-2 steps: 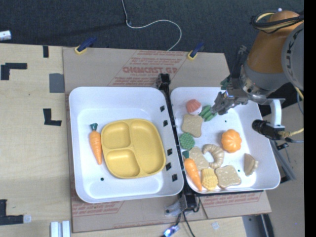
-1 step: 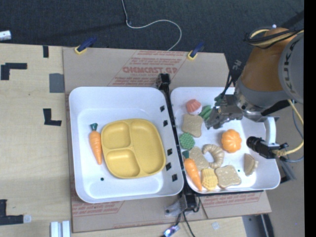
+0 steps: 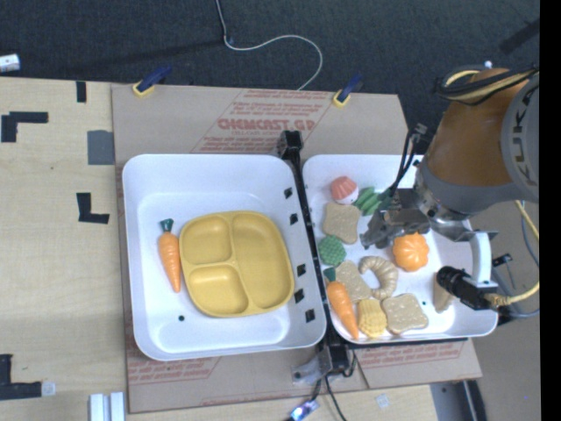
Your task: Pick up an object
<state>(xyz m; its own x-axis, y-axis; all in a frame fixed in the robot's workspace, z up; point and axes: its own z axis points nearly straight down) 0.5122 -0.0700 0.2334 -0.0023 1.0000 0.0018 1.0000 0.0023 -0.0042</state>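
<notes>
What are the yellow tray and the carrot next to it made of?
Yellow tray: probably moulded plastic, smooth with a soft sheen and rounded compartments. Carrot: likely toy plastic too, uniformly orange with a tidy green top; rubber can't be ruled out.

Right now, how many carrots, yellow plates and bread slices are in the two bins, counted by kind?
Carrots: 2, one beside the plate, one in the right bin
Yellow divided plates: 1
Bread slices: 2, one upper, one lower
Total: 5
</notes>
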